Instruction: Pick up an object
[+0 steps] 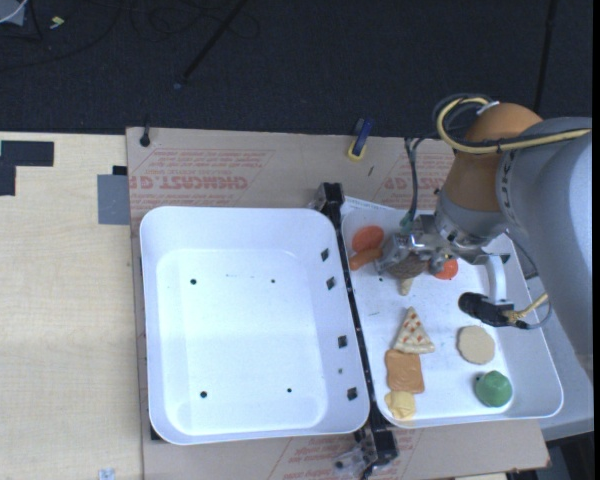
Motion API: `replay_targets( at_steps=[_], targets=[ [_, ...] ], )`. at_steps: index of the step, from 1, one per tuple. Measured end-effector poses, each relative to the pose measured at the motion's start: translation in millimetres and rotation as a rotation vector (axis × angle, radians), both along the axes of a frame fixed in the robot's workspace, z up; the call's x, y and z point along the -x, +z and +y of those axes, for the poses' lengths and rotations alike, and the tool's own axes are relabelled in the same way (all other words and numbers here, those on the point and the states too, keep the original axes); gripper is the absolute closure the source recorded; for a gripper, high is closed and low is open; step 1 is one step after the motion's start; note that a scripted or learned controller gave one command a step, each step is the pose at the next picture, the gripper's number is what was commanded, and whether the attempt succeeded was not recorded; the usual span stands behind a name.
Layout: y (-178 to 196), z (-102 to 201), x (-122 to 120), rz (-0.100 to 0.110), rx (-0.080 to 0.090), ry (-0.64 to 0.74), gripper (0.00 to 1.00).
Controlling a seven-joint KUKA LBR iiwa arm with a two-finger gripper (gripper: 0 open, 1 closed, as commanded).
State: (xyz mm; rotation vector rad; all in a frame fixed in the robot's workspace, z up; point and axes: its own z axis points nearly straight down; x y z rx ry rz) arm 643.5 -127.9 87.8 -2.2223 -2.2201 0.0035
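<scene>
Grey pincer blurred (fingers unclear), hiding bin items

Both white bins, the left bin and the right bin, looked like smooth, slightly glossy plastic. Under them lay a brown cardboard sheet, matt, with printed letters. The bench top looked like pale, matt wood. The arm's orange band was glossy; its grey shell seemed smooth.

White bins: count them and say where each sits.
2. The left bin sits mid-bench; the right bin adjoins it, holding toy foods, with the gripper low over its far end.
</scene>
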Motion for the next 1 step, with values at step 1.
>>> replay_targets(
  at_steps=[1],
  targets=[
    [-0.6,16.9,0.3,0.002,-0.002,0.002,0.0]
  ],
)
